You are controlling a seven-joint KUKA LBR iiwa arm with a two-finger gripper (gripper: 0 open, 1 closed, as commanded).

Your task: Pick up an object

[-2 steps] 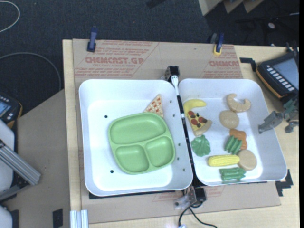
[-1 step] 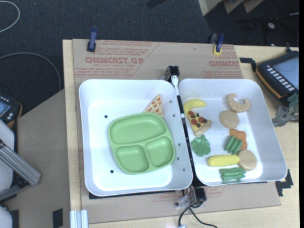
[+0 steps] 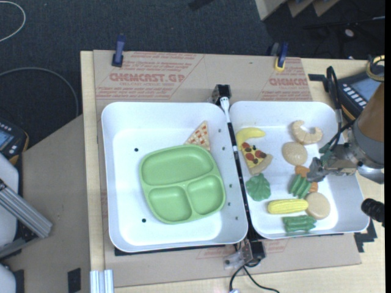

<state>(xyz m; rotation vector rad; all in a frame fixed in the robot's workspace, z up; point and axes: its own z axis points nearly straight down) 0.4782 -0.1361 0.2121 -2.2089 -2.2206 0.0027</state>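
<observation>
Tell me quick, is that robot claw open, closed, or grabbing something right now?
Gripper: it cannot be told; it is low in the right bin, among the toy food.

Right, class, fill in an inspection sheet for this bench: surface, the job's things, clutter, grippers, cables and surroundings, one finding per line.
Surface: bench covered with printed cardboard, bearing a left bin and a right bin side by side.
Job's things: right bin holds toy food, including a banana, pizza slice, corn cob and a green leafy piece.
Clutter: green divided tray and a waffle-like wedge in the left bin.
Grippers: gripper low over the right bin's toys; its state cannot be told.
Cables: a cable trails off the bench's near edge.
Surroundings: dark carpet; two clamps on the far edge.
</observation>
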